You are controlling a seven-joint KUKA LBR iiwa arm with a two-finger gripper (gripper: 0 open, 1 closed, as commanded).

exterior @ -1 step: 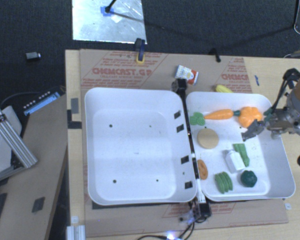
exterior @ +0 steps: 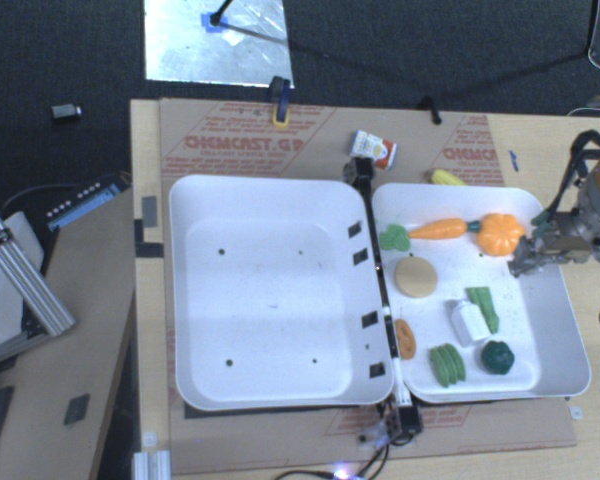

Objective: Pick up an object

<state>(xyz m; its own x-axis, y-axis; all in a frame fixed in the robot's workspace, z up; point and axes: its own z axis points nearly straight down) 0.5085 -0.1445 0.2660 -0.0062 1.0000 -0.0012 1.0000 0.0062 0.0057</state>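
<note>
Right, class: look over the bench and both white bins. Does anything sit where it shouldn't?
Two things lie outside the bins, on the cardboard sheet behind them: a small yellow banana-like toy just past the right bin's far rim, and a small white and orange carton near the gap between the bins. The other toy foods lie inside the right bin.

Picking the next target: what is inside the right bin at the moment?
The right bin holds a carrot, pumpkin, tan disc, white block, green pods, a dark green piece. The gripper covers part of the rim.
</note>
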